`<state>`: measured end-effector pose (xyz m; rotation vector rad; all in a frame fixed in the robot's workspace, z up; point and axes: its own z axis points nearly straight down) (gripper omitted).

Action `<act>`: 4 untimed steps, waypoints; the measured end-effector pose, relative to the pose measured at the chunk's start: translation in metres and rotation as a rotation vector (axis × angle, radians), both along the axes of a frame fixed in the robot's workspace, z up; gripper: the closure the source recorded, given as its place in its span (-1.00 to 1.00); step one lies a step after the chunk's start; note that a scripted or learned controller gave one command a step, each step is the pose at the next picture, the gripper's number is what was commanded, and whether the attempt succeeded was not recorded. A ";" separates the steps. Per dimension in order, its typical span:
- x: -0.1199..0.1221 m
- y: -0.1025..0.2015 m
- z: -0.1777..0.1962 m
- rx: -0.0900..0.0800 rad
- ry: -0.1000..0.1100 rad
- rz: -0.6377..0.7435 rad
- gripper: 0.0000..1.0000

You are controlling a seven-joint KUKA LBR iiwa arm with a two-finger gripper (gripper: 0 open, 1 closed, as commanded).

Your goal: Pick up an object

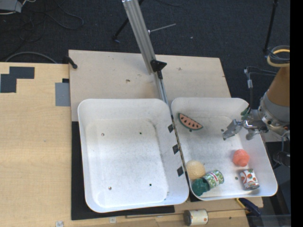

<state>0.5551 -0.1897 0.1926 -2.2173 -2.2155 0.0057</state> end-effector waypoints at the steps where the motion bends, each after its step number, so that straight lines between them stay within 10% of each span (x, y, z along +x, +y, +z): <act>1: -0.005 0.001 -0.044 0.000 0.000 0.001 -1.00; 2: -0.004 -0.001 -0.031 -0.001 -0.004 -0.005 1.00; 4: -0.010 0.003 0.077 -0.004 -0.012 0.002 1.00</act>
